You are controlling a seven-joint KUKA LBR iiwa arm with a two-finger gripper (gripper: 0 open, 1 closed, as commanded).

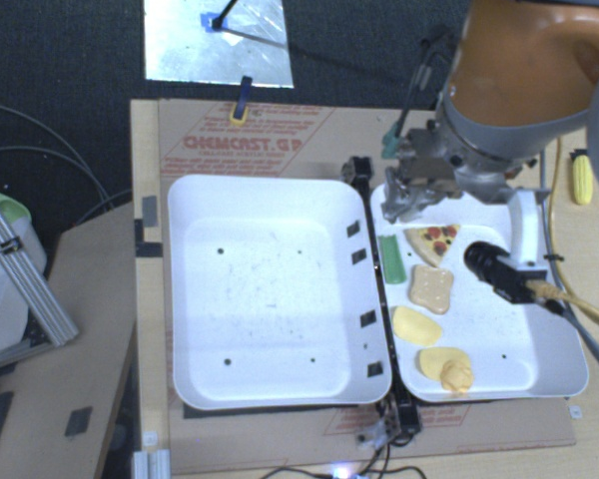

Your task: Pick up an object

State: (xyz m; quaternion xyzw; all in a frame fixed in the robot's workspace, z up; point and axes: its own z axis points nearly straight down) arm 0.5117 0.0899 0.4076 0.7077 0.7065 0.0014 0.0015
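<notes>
My gripper point(403, 204) hangs low over the far left corner of the right bin point(554, 367), under the grey and orange wrist. Just right of it and a little nearer lies a pizza slice point(434, 241). A green stick point(390, 257) lies along the bin's left wall, below the gripper. Nearer the front are a slice of toast point(431, 289), a flat yellow piece point(416, 325) and a lumpy yellow pastry point(449, 368). Nothing is seen between the fingers.
The left bin point(270, 297) sits beside the right one, with black clips along the shared wall. Both rest on a cardboard sheet point(250, 138). A yellow corn-like thing point(582, 178) lies outside the bins at far right. A shiny metal sheet point(218, 26) lies beyond the bench.
</notes>
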